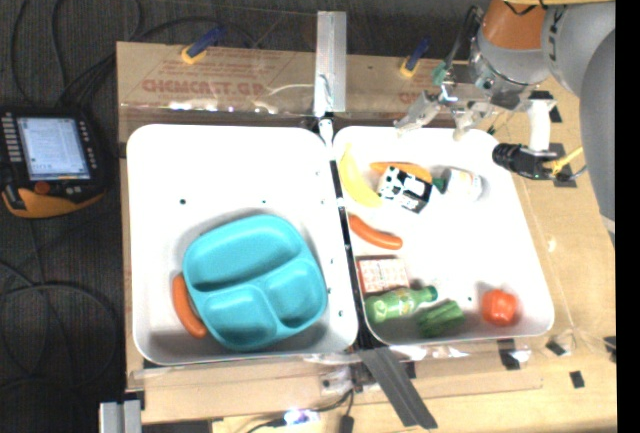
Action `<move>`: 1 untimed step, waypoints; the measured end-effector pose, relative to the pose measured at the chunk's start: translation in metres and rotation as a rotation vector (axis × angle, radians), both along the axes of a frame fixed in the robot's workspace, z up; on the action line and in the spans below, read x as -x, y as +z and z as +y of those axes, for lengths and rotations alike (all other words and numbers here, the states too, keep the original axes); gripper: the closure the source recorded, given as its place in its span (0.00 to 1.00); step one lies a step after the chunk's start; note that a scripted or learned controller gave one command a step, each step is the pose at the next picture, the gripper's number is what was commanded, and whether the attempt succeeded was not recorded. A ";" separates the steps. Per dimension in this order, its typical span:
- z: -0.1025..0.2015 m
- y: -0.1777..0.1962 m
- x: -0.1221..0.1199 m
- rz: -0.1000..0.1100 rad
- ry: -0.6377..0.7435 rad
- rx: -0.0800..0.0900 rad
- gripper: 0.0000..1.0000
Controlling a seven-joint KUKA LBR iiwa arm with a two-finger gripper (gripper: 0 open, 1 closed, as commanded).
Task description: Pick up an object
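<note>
Two bins (150,221): teal tray (255,281); perhaps tomato (500,306).

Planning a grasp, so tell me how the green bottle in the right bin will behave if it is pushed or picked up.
The green bottle lies on its side, so a push would likely roll it. Its rounded, glossy-looking body may slip between fingers. It lies close to the red packet and green pepper, so they could shift too.

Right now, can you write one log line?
phase: reaching | gripper: above right white bin far edge, holding nothing | round red tomato: in bin
</note>
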State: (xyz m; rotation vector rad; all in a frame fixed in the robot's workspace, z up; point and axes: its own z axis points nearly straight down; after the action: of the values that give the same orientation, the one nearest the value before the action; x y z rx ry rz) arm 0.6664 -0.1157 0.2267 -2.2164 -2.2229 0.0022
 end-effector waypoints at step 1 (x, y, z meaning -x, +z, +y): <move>0.015 -0.102 0.050 -0.018 -0.155 0.002 0.00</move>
State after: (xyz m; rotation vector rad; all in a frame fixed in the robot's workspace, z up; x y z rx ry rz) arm 0.6161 -0.1007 0.1244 -2.3922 -2.0543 -0.0152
